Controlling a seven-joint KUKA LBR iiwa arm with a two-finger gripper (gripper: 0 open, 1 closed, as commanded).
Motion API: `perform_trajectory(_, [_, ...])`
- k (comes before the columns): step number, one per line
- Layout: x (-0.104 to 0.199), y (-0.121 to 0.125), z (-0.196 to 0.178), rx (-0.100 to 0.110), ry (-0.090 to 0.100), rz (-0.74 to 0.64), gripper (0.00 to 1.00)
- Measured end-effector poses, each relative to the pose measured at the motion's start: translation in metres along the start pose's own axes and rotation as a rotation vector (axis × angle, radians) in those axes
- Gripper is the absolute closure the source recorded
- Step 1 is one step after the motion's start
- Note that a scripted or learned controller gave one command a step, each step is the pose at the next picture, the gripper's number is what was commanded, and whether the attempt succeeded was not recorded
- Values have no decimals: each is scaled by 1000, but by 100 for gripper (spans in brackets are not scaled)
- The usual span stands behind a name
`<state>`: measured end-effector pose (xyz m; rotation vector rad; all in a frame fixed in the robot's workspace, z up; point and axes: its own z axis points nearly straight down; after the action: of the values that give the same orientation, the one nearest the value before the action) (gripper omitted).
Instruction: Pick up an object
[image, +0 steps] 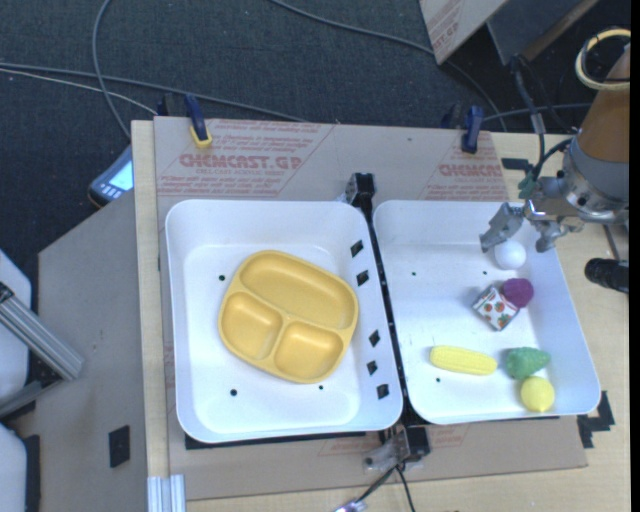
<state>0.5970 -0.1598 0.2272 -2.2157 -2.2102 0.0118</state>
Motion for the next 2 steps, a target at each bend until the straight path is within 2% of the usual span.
perform_trajectory(1, [0,3,-7,-13,-2,-3,0])
perform_trajectory(2, [-6,3,54,-6,-1,-2,0])
